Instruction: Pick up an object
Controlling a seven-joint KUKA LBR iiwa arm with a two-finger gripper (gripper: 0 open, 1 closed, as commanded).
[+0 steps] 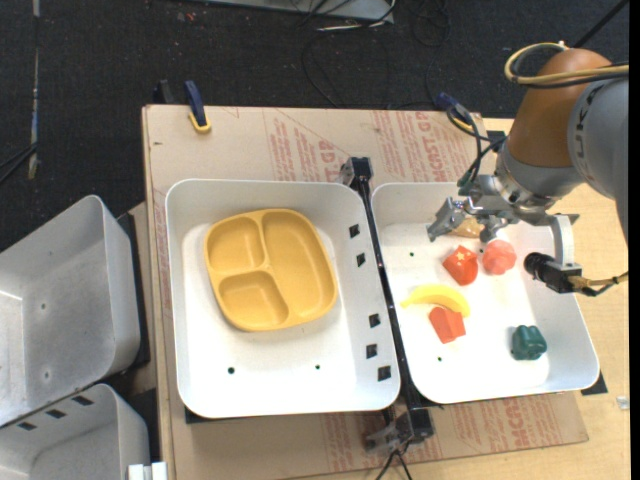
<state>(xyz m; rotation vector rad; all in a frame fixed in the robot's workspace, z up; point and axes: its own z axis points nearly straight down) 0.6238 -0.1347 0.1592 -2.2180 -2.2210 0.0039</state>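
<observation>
Presently the gripper [462,214] hangs over the right bin's [570,368] far end, fingers spread and holding nothing. Candidate objects lie loose just beneath: red block [460,264], pink ball [499,257], banana [437,297]. Placement suggests an approach, not a grasp.

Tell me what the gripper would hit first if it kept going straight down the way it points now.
Probably the bare floor of the right bin, near its far end. The gripper hangs just beyond the red block and the pink ball, so it likely misses both, though depth is hard to judge from this slant.
</observation>
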